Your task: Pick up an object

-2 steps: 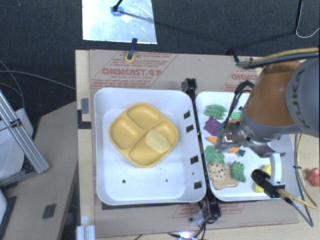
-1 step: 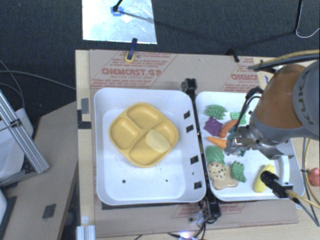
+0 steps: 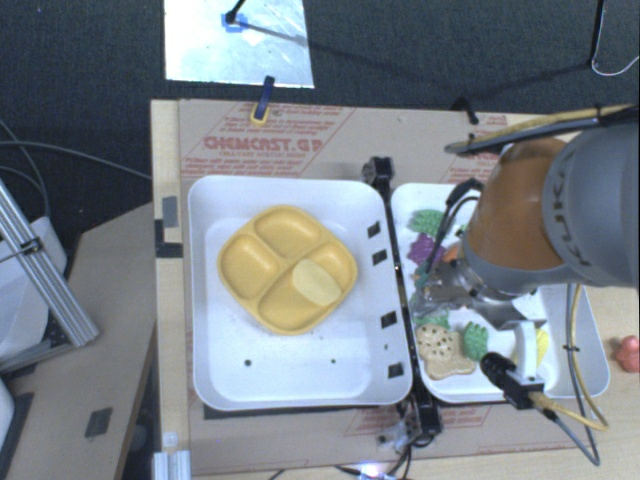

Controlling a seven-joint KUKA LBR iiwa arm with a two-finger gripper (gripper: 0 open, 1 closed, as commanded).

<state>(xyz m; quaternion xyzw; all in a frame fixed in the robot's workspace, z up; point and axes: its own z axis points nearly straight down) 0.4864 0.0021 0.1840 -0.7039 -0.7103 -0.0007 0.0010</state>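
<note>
The grey arm with its orange band (image 3: 515,208) reaches in from the right and hangs over the right-hand shallow white bin (image 3: 592,363), covering much of it. Its 2-finger gripper (image 3: 440,290) sits low at the bin's left side; whether it is open or closed cannot be told, and nothing is visibly held. Just near of it lie a tan speckled cookie-shaped toy (image 3: 438,346) and a small green toy (image 3: 474,338); just far of it lie a purple toy (image 3: 423,249) and a green leafy toy (image 3: 428,221). The left white bin (image 3: 290,368) holds a yellow 4-compartment plastic plate (image 3: 287,268).
</note>
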